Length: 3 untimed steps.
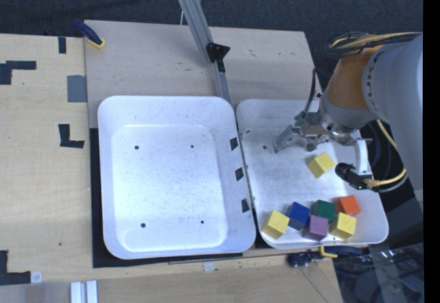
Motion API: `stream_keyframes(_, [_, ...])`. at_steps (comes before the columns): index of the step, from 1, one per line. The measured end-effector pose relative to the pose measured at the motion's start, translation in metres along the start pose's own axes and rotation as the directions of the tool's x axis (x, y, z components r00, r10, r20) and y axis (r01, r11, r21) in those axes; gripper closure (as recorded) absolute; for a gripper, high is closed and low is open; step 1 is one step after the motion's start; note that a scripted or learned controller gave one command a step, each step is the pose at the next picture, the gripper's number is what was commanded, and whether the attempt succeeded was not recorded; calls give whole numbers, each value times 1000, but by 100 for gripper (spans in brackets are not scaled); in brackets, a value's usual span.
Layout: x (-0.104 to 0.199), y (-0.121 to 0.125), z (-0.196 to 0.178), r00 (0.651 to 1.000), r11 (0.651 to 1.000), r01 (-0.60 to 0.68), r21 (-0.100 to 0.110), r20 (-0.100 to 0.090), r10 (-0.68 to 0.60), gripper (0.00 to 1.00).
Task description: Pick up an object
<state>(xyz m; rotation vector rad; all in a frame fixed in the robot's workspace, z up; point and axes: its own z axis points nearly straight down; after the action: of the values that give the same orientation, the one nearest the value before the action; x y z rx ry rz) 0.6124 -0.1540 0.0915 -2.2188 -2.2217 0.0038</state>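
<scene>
Your two-finger gripper (294, 138) hangs over the upper part of the right-hand shallow white bin (275, 116), its grey fingers (283, 141) spread apart and slanting down toward the bin's left side, with nothing between them.

Nearest the claw, just below and to the right of it, you see a small yellow cube (320, 165) on the bin floor. It sits apart from the fingertips, turned so its corners point up and down in the view; being a cube, it has no real long axis.

Farther below the claw, along the bin's bottom edge, the other blocks cluster: a yellow block (276, 224) on the left, then a blue block (299, 214), a purple block (317, 227), a green block (323, 210), another yellow block (344, 226), and an orange block (349, 205) on the right. Several of them touch their neighbours.

Well to the left of the claw lies the larger white bin (165, 116). Above and left of the claw, a grey metal post (196, 13) slants across the bench.
</scene>
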Motion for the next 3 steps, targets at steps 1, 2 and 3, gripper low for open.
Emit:
stream_keyframes(1, [0, 0, -10, 1000, 1000, 1, 0, 0, -1, 100])
stream_keyframes(2, [-7, -1, -71, 1000, 1000, -1, -8, 1, 1, 100])
stream_keyframes(3, [-9, 1, -113, 1000, 1000, 0, -7, 1, 0, 100])
